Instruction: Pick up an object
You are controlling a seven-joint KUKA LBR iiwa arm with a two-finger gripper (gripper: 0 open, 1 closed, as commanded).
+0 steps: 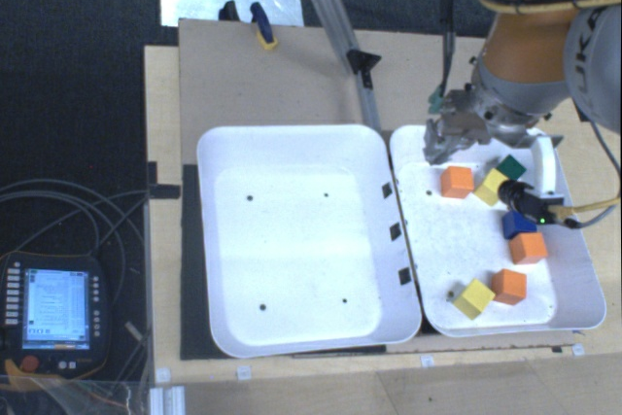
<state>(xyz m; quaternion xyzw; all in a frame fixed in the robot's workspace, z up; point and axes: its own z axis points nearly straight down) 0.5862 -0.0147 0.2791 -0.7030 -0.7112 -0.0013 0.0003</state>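
Several small blocks lie in the right bin (573, 306). An orange block (457, 181) and a yellow block (491, 186) sit near its far end, with a dark green block (512, 168) just behind them. A blue block (518, 224) rests above an orange block (528, 248). Near the front lie another orange block (508, 286) and a yellow block (474, 297). My gripper (439, 147) hangs over the bin's far left corner, just up and left of the first orange block. Nothing shows between its fingers.
The left bin (292, 238) is beside the right one, joined by dark clips at the shared rim. A metal pole (330, 10) slants across the back of the bench. A teach pendant (53, 311) lies off the bench at lower left.
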